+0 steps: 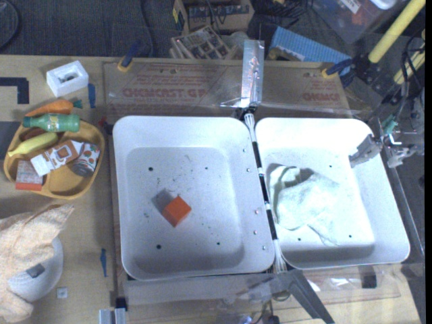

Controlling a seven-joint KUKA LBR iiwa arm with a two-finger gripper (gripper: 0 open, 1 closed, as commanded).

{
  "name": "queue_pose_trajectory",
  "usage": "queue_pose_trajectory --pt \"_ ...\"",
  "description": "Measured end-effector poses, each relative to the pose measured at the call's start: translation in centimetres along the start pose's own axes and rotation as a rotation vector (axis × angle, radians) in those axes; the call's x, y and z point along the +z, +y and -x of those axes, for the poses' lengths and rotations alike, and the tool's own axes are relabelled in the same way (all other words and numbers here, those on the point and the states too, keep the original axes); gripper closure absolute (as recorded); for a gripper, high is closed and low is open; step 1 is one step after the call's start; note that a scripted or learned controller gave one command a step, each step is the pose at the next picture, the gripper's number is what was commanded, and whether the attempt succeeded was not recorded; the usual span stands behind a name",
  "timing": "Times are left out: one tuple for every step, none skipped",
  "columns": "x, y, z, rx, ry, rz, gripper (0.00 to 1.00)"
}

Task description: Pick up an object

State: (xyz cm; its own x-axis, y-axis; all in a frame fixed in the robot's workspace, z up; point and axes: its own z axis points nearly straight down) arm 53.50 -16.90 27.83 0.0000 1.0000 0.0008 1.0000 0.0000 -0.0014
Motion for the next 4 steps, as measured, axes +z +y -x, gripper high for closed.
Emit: queue_pose_trajectory --pt "2.3 3.5 -7.1 0.084 0.0 0.0 0.0" --pt "10.3 3.1 -2.4 -0.047 0.0 0.0 0.0" --pt "18.9 7.5 -3.2 -0.078 -0.003 0.012 0.0" --pt "12.4 4.9 -4.9 -0.266 -0.002 0.005 0.0"
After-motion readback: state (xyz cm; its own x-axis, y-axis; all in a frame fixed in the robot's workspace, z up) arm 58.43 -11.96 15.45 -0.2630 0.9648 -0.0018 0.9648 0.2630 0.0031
